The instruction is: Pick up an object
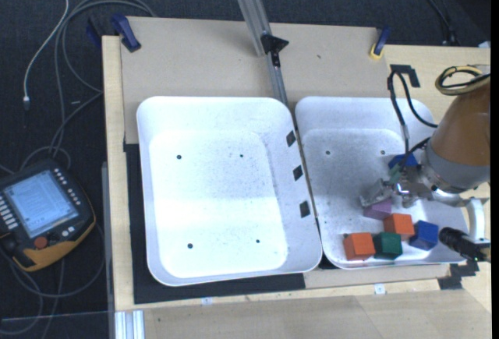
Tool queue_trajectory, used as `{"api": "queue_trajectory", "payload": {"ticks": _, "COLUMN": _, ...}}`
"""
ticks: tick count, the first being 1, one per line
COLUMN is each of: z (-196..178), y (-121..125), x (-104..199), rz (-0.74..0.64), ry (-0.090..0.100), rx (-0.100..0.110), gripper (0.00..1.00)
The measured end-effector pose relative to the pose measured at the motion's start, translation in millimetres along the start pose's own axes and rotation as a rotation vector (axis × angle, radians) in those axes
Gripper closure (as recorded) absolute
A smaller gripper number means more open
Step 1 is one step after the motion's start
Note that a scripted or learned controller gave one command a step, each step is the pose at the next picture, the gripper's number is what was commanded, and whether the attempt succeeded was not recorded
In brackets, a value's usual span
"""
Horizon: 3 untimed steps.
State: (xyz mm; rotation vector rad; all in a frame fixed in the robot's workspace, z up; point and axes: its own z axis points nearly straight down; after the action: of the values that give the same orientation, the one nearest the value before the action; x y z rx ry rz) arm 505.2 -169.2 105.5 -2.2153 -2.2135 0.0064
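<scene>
I see the gripper (380, 193) low in the right bin (343, 123), reaching in from the right, but I cannot tell how it is set or whether it has anything. A purple block (380, 210) lies just below it, seemingly touching. Further below sit an orange block (401, 224), a blue block (425, 234), a green block (388, 245) and a larger orange block (359, 245).

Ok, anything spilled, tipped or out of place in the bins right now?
Nothing stands out. The small blocks, among them an orange cube, green cube and blue cube, sit bunched in the right white bin's near corner. The end effector hangs above a purple block.
</scene>
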Motion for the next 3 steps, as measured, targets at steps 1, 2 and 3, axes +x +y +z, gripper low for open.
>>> {"api": "queue_trajectory", "payload": {"ticks": 1, "z": -15, "y": 4, "x": 0, "rz": -0.002, "ry": -0.004, "rx": -0.013, "gripper": 1.0}}
{"api": "queue_trajectory", "payload": {"ticks": 2, "z": -130, "y": 45, "x": 62, "rz": -0.009, "ry": -0.004, "rx": -0.02, "gripper": 1.0}}
{"api": "queue_trajectory", "payload": {"ticks": 3, "z": -127, "y": 65, "x": 154, "rz": -0.011, "ry": 0.0, "rx": -0.012, "gripper": 1.0}}
